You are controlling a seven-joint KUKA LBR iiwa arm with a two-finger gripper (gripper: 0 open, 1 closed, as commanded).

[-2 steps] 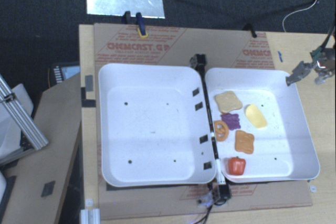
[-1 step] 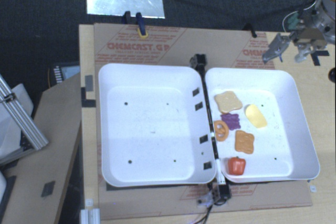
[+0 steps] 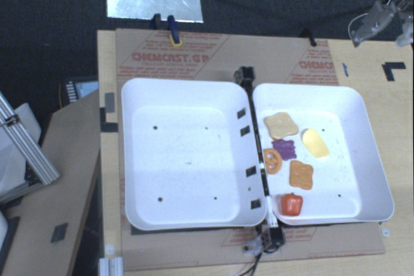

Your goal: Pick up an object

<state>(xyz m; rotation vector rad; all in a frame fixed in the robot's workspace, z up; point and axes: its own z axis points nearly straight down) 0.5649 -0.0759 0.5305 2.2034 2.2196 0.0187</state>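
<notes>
So, quick rundown of the bench from the overhead camera:

- Two shallow white bins sit side by side on a cardboard sheet (image 3: 272,52); all the objects are in the right bin (image 3: 362,139), toward its left half.
- Tan bread-slice piece (image 3: 281,125) is nearest the top, just beside the divider.
- Purple bit (image 3: 285,149) sits right under it, with an orange pretzel shape (image 3: 272,161) touching or nearly touching its lower left.
- Yellow wedge (image 3: 315,143) lies off to the right of the purple one, apart from it.
- Orange-brown toast piece (image 3: 301,174) is below the purple bit.
- Red pepper-looking thing (image 3: 292,204) is lowest, near the front wall.
- Left bin (image 3: 139,139) is just bare white floor.
- Gripper (image 3: 370,24) is parked way up at top right, off the bins, well apart from every object. Honestly can't tell how it's set, too blurry.
</notes>
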